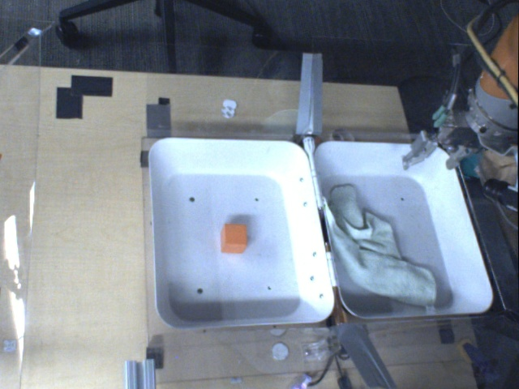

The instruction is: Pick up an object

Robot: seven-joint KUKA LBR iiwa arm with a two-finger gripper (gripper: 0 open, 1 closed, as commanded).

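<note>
Orange cube (234,238) lies in left bin (170,177), well apart from jaws.

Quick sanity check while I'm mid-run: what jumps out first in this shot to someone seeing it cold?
The orange block stands out most, alone near the middle of the left bin. Next comes the crumpled grey cloth, spread along the left side and front of the right bin. The gripper sits over that bin's far right corner, apart from both.
</note>
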